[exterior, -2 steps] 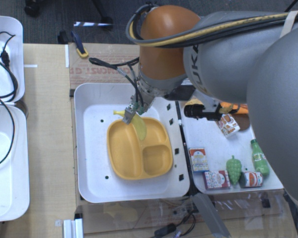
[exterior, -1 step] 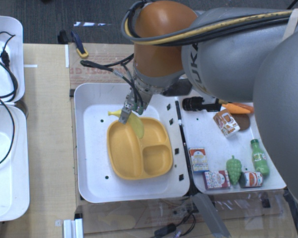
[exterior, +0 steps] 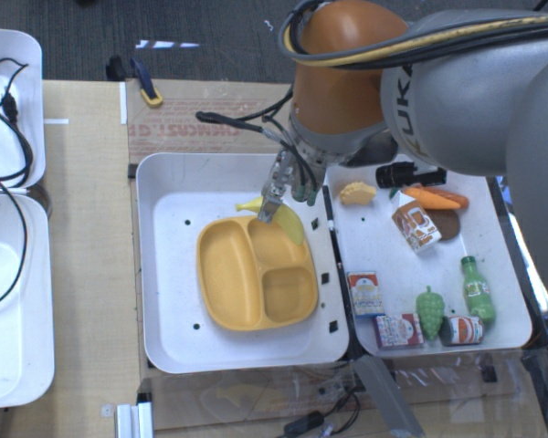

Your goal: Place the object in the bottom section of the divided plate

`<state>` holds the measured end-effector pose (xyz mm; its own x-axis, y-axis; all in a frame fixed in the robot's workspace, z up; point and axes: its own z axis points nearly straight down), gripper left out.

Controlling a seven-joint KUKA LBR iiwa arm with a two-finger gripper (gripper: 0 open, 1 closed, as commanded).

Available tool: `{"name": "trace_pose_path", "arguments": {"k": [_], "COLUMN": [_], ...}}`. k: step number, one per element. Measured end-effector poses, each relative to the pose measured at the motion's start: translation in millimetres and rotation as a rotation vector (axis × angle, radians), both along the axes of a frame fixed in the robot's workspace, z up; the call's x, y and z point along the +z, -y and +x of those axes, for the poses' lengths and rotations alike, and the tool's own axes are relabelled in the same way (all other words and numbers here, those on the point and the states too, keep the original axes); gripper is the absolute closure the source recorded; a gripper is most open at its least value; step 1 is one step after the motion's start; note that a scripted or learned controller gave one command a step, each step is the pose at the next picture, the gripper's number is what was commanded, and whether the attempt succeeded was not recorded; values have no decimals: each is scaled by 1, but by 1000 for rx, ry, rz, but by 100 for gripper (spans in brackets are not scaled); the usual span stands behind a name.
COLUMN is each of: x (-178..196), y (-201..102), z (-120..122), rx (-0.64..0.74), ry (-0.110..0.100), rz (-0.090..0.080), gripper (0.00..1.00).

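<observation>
Arm: I see the grey body with its orange band entering from the right, over the gap between the two bins.
Left bin: white, holds the divided plate.
Right bin: white, holds the loose items.
Divided plate: yellow, three sections, lying flat in the left bin.
Gripper: I read it tilted down over the plate's upper rim; its tip meets the banana. I cannot tell whether the fingers are parted or closed.
Banana: yellow, at the plate's top edge, partly over the upper small section, touching the gripper tip.
Carrot: orange, upper right bin.
Green bottle: right bin, near its right wall.
Grapes: green, just beside the can.
Cartons: red and white, along the right bin's left side.
</observation>
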<state>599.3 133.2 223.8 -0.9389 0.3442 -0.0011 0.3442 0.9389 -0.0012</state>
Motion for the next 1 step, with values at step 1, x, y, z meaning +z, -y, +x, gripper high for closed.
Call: {"name": "trace_pose_path", "arguments": {"k": [1], "x": [-6], "y": [-56], "z": [10], "rx": [92], "ry": [2], "rz": [1], "gripper": [100]}}
